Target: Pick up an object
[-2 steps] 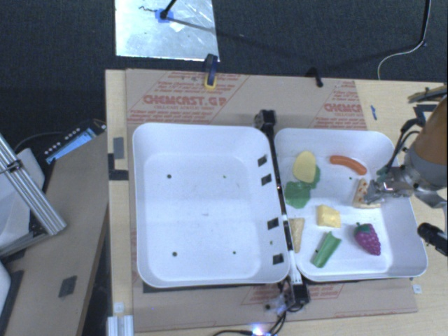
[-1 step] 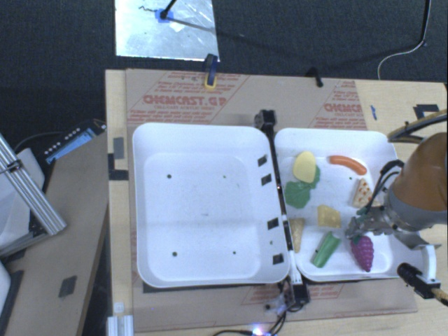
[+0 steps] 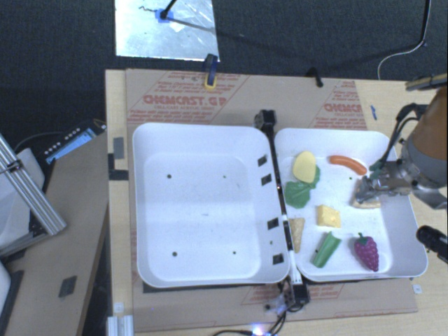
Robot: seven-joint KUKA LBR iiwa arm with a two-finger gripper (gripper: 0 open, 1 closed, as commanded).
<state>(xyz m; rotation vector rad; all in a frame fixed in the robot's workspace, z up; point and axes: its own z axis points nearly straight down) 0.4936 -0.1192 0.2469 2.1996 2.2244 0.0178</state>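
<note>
The right bin [image 3: 402, 261] holds several toy foods: a yellow piece on a green leaf [image 3: 304, 168], an orange sausage [image 3: 347, 163], a yellow cheese block [image 3: 328, 216], a tan wedge [image 3: 297, 231], a green pepper-like piece [image 3: 325, 249] and purple grapes [image 3: 366, 250]. My gripper [image 3: 367, 191] reaches in from the right and is low over a pale beige piece [image 3: 365, 202] near the bin's right side. The metal fingers hide most of that piece.
The left bin [image 3: 203, 205] lies beside the right one, joined by a black clipped divider [image 3: 276, 194]. A cardboard sheet [image 3: 231, 96] underlies both. A foil square [image 3: 166, 18] lies at the back, and an aluminium rail [image 3: 28, 194] stands at the left.
</note>
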